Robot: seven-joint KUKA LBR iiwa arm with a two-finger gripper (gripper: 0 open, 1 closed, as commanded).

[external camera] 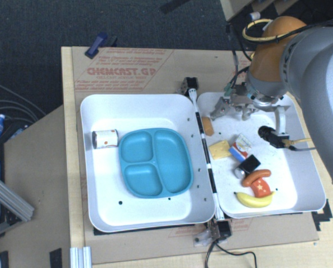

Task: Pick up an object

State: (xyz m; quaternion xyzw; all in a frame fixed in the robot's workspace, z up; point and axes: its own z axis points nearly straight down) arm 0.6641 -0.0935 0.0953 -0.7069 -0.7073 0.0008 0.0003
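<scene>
**Toys in the right bin, pincer above them**

A banana [254, 199], tomato [261, 187], cheese wedge [219, 149] and small black block [248, 164] lie in the right bin [306, 188]. The pincer [245, 106] hangs over that bin's far end; its state cannot be told. The left bin [99, 205] holds a blue divided plate [154, 162] and a small can [105, 139].

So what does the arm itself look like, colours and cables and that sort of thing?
The arm is a thick, rounded grey body with a glossy orange band above the wrist. A yellowish cable loops beside the orange part, with dark wires trailing down. Below sits a grey metal wrist and the claw, made of pale metal parts.
</scene>
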